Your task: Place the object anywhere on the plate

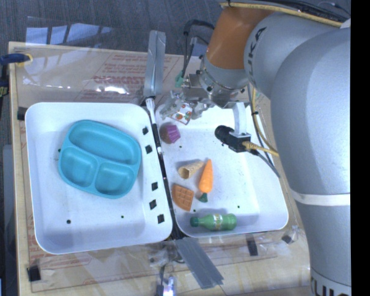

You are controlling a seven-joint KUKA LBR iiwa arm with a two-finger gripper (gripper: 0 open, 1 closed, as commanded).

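The end effector (184, 106) hangs over the far left corner of the right bin (266, 193), but its fingers are lost in a clutter of metal and cable, so how far open it is, or whether it has anything, cannot be told. The task names no particular object; the nearest candidate is the small purple piece (169, 132), lying just near of the end effector by the wall between the bins. It looks like light, hard toy plastic, rounded and probably slick, so a pinch across its middle seems safest. Nearer lie a cone-shaped piece (190, 168), an orange carrot (205, 176) touching it, a waffle-like square (183, 197) and a green bottle (215, 221) on its side; all seem light and stiff, best taken across the narrow width. The blue plate (100, 158) sits in the left bin (49, 227), divided into three compartments, with bare white floor around it. Both bins rest on a worktop (74, 73) under a clear sheet, and the raised rims between them would have to be cleared.
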